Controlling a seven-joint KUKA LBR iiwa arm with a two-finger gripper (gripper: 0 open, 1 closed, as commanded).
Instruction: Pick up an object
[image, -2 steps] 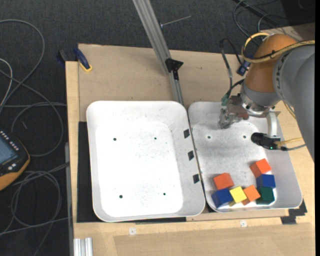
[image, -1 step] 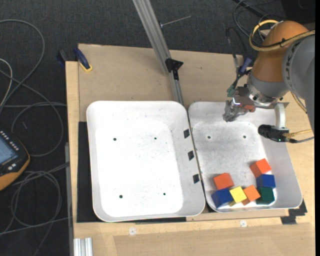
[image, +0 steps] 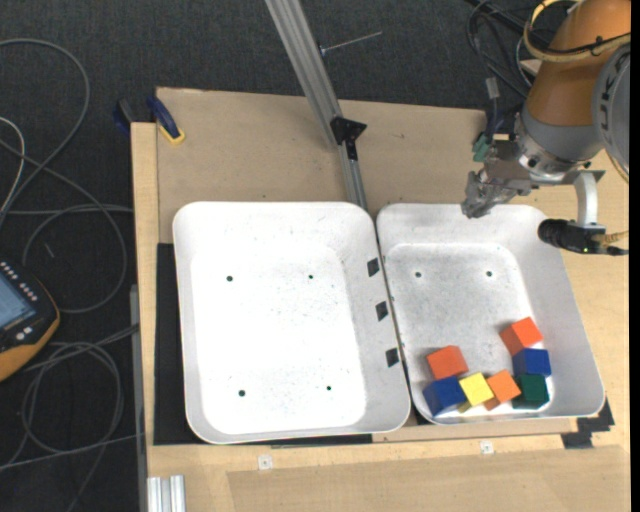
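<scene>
1. A cluster of small coloured blocks lay in the lower right corner of the right bin (image: 560, 290), at the lower right of the frame: an orange block (image: 446, 361), a yellow block (image: 476, 388), a blue block (image: 443, 396), a second orange block (image: 503, 385), a green block (image: 533, 390), another blue block (image: 533, 361) and a red-orange block (image: 521, 333).
2. The blocks touched or nearly touched one another, and several sat close against the bin's lower wall.
3. They looked light, stiff and smooth-faced, unlikely to break; flat opposite sides would give a firm hold, though crowding left little room for fingers.
4. The orange block at the cluster's left edge and the red-orange block at its top appeared the most exposed, with free faces toward the bin's bare floor.
5. The gripper (image: 480, 200) hung over the upper rim of the right bin, well apart from the blocks; how far open it was could not be told, and nothing was seen in it.
6. The left bin (image: 200, 300) lay alongside, at the frame's centre left.
7. A metal bar (image: 320, 90) slanted across the bench (image: 250, 140) from the upper middle of the frame.
</scene>
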